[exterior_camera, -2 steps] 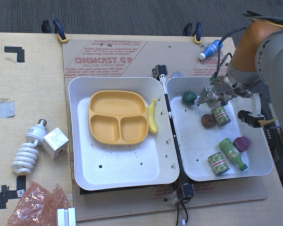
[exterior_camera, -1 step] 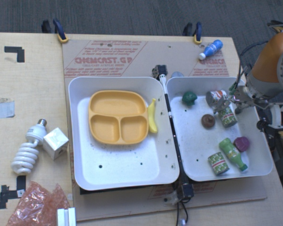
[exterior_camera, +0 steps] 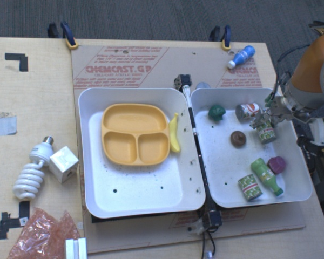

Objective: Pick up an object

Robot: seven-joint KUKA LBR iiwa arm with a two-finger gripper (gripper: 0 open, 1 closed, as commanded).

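Gripper (exterior_camera: 265,124) low in the right bin (exterior_camera: 227,194), at the small green can (exterior_camera: 267,133).

Finger state cannot be told; the tips merge with the can near the bin's right wall, centre-right of frame. A silver can (exterior_camera: 247,111) lies just left of it, a brown ball (exterior_camera: 238,138) lower left. Judgement: the can should sit squarely between the tips before any lift, and the rise kept vertical, clear of wall and neighbouring can. The yellow divided tray (exterior_camera: 135,133) occupies the left bin (exterior_camera: 135,198), well apart.

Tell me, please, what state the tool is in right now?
Tool: low in the right bin, right at a small green-labelled can; open, shut or holding cannot be told.
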